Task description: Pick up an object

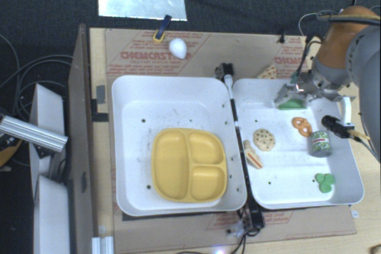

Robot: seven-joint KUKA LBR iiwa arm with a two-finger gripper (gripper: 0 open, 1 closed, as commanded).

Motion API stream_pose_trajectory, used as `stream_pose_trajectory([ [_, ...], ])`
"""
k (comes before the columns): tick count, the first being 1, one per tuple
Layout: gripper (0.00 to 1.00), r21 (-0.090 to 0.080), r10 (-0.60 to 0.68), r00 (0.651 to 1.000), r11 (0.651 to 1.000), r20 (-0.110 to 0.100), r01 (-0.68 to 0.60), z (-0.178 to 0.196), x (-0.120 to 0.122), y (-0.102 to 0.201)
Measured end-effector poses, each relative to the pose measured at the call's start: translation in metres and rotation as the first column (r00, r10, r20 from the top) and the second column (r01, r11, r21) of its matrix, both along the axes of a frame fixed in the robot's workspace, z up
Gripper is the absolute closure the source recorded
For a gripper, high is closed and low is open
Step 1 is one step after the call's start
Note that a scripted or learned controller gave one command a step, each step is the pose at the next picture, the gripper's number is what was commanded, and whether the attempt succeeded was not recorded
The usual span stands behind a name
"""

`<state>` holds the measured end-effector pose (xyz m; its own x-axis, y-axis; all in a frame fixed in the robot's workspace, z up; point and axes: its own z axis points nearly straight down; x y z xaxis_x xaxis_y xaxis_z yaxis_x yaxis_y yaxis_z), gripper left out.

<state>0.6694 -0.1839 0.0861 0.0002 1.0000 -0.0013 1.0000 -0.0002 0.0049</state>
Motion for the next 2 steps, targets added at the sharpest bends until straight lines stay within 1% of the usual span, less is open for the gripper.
stream_pose_trajectory([
  [1,1.0,0.0,0.004,1.0,1.0,0.008,-0.004,0.0151,0.0032,0.0017],
  [2,0.0,0.0,0.005,1.0,1.0,0.007,-0.005,0.0145,0.0031,0.0019],
])
